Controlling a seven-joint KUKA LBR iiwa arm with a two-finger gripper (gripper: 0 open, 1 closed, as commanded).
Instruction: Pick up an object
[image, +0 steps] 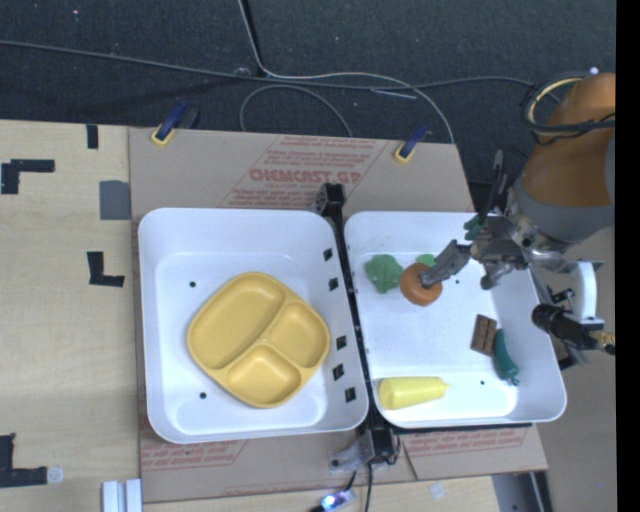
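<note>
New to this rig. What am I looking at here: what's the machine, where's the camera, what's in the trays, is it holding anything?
One camera, fixed above the bench, looks down at a slant on two shallow white trays set side by side. The machine is a grey robot arm with an orange band, reaching in from the right of the picture; its job is to pick up an object. At its tip is a two-finger gripper.

The left bin holds a yellow divided plate. The right bin holds a green leafy item, a round orange-brown object, a yellow bottle-shaped piece lying on its side, a small brown block and a dark green item beside it.

The gripper sits right over the orange-brown object. From this angle I cannot tell whether it has actually grasped it.
</note>
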